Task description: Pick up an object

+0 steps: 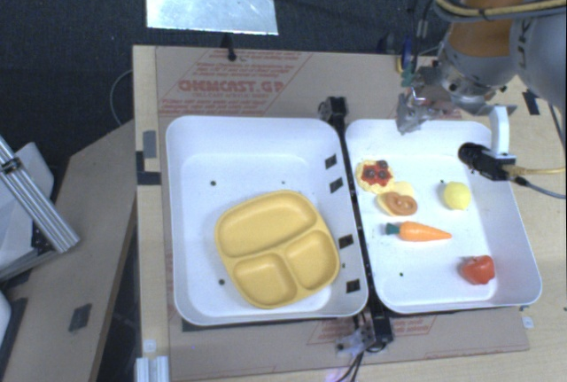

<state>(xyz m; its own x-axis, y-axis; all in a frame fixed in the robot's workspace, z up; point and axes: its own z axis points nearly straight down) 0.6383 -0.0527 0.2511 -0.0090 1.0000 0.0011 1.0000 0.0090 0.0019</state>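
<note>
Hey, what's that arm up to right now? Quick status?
Gripper above right bin's far rim, holding nothing visible. Carrot, lemon, tomato lie untouched. Path clear.

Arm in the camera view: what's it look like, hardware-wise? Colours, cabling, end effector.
The arm is grey with a broad orange band above the wrist. A yellowish cable loops around that orange section, with more thin wires down its left side. The gripper is a small metallic grey part at the tip.

The grey arm [496, 8] reaches in from the right, its hand [413, 116] pointing downward.
</note>
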